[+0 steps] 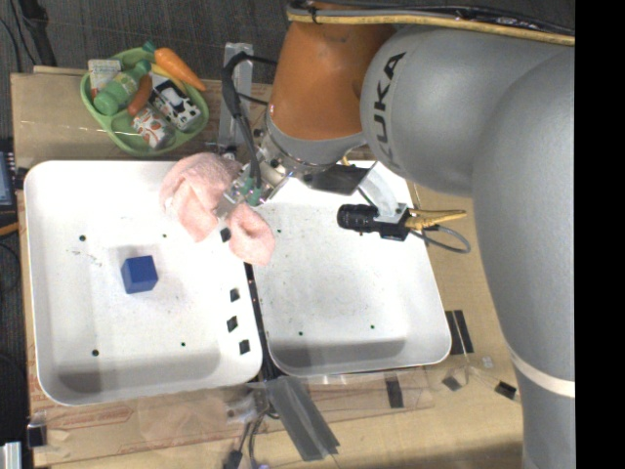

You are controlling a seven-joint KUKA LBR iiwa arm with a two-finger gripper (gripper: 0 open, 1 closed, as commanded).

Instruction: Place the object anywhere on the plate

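Pink and soft, the plush object [210, 201] is seen pressed against the hand [244, 191], draped to its left and below it over the divide between the left bin [59, 291] and the right bin [391, 311]; whether it is gripped or merely touched cannot be told, since the fingertips are hidden in the fabric and under the wrist. A blue cube [140, 273] lies well below and left of the hand, and a green bowl of toy food [145, 98] stands up and left on the surface. The grasp-and-lift step is judged to be in hand, and since no plate can be made out, a secure hold must be confirmed and the plate located before any carry is attempted.
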